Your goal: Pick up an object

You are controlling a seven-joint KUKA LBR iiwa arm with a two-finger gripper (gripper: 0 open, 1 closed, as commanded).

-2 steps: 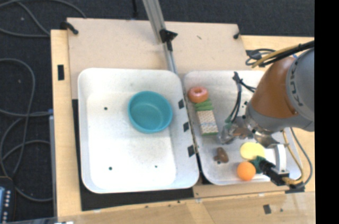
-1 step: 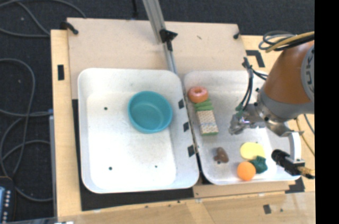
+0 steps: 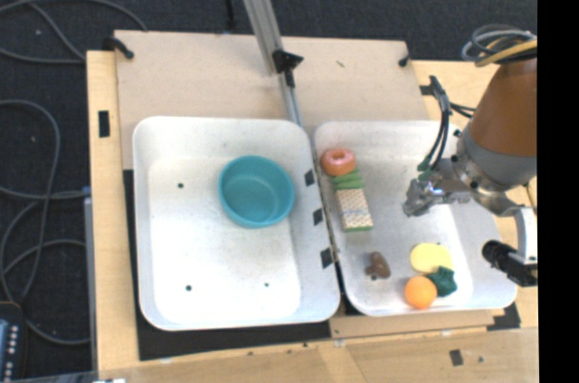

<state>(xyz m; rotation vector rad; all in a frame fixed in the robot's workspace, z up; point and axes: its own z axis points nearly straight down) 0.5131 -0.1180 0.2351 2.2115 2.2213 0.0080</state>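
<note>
The right bin [image 3: 389, 146] holds several small objects. A pink ring-shaped doughnut [image 3: 338, 160] lies at its far left, with a green and tan sponge block [image 3: 353, 204] just below it. A small brown lump [image 3: 377, 264] sits near the front. A yellow piece [image 3: 430, 257], an orange ball [image 3: 420, 292] and a dark green piece [image 3: 445, 283] cluster at the front right. My gripper [image 3: 418, 196] hangs over the middle right of this bin, above bare floor, right of the sponge and above the yellow piece. Nothing is seen between its fingers.
A teal bowl [image 3: 257, 190] stands in the left bin [image 3: 181, 263]. A slanted aluminium post [image 3: 258, 1] rises from the back between the bins. The arm's orange band [image 3: 507, 110] and grey wrist cover the right bin's right edge. Cables lie on the dark floor at left.
</note>
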